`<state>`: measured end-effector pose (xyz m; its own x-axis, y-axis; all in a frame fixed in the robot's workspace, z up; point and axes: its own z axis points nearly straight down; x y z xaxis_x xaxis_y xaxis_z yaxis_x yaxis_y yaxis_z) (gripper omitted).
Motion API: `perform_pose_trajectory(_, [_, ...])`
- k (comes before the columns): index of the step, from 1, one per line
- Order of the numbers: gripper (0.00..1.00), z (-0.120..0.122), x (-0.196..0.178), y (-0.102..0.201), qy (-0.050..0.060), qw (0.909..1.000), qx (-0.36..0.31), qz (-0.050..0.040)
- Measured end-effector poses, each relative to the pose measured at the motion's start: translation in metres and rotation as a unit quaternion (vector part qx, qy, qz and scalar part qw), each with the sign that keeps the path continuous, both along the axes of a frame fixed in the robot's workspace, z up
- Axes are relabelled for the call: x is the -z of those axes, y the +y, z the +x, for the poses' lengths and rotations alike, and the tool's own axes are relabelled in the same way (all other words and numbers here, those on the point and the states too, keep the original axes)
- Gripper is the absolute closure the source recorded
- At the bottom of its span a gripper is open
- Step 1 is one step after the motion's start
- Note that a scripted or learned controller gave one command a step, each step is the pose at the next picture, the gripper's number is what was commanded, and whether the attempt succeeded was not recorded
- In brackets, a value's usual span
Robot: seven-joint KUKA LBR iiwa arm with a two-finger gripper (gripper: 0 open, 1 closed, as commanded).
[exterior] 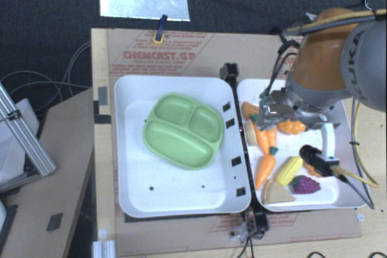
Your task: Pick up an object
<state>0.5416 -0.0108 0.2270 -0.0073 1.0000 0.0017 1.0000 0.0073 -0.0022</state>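
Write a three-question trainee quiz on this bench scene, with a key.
1. True or false: the green tray lies in the left bin.
2. Which toy lies nearest the right bin's front edge? A) grapes B) a banana C) an apple
3. Fill in: the arm hangs over the ____ bin.

Key: 1 true; 2 A; 3 right. The corn sits just left of the grapes, with two carrots further left.

The arm (338, 51) runs off the right edge and covers the far part of the right bin (347, 205); the toy food (290, 127) beneath it is partly hidden.
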Motion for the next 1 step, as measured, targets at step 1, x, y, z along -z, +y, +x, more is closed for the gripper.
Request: perform_pose_trajectory(1, [1.0, -0.0015, 0.003, 0.0224, -0.002, 1.0, 0.0, -0.0003])
